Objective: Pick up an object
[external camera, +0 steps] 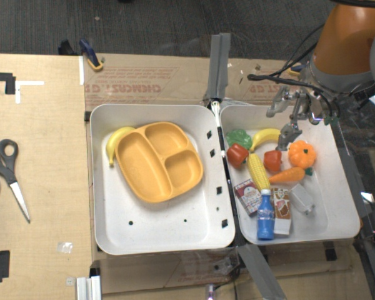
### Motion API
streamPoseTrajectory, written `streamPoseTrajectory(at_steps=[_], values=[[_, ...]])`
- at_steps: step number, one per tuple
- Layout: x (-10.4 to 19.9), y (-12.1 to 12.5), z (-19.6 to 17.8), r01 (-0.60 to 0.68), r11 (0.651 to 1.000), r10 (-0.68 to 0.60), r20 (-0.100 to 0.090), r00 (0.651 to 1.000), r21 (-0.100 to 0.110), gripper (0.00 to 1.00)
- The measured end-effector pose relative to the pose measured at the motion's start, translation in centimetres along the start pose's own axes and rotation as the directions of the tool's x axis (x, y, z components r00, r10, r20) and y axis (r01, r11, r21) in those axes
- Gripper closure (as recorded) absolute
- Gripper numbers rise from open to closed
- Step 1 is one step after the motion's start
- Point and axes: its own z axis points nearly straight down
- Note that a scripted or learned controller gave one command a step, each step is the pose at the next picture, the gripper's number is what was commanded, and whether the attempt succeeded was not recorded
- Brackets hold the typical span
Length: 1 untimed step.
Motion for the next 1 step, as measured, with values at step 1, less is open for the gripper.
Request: streamPoseTrajectory(at_steps=[1], values=[[1.41, 1.62, 11.9, -0.073, 0.997, 0.073, 0.003, 0.997, 0.0, 0.0]])
